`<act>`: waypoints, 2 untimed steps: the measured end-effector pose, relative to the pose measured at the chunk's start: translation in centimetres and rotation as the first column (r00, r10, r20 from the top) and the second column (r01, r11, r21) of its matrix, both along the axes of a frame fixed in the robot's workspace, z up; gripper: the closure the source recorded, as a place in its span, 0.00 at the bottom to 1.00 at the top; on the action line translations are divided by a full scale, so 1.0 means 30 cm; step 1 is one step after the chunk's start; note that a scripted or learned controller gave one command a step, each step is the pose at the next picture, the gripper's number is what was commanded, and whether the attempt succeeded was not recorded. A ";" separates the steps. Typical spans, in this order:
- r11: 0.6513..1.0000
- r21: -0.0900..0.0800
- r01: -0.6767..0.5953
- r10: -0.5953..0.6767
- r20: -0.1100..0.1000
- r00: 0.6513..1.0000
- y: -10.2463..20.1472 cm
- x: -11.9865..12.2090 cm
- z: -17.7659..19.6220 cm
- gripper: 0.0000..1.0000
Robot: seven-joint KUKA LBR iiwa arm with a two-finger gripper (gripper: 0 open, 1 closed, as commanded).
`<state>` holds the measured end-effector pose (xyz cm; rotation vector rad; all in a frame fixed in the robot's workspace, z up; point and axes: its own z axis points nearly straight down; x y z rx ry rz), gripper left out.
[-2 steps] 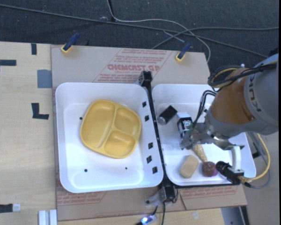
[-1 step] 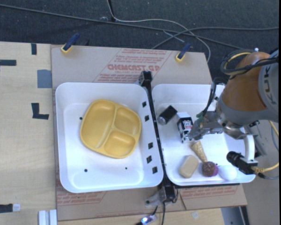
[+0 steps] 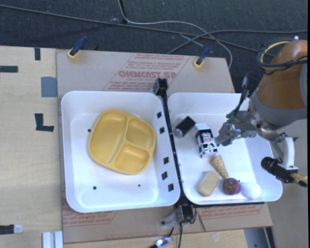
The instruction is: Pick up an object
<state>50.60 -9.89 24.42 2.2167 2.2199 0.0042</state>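
Observation:
The right bin (image 3: 258,151) holds several small objects: a black cylinder (image 3: 185,126), a black-and-white cow-patterned toy (image 3: 206,141), a tan cone (image 3: 219,166), a beige block (image 3: 208,183), a dark red ball (image 3: 231,186) and a white egg shape (image 3: 251,190). My gripper (image 3: 227,134) hangs over the right bin just right of the cow toy. Nothing shows between its fingers.
The left bin (image 3: 75,154) carries a yellow divided plate (image 3: 122,141). A black divider (image 3: 168,138) runs between the bins. Cables trail across the dark floor behind the bench, and yellow clamps (image 3: 77,47) pin the cardboard underlay.

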 end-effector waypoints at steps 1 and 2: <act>1.000 0.002 -0.004 0.004 -0.007 1.000 0.158 0.067 -0.046 1.00; 1.000 0.002 -0.006 0.006 -0.005 1.000 0.320 0.137 -0.020 1.00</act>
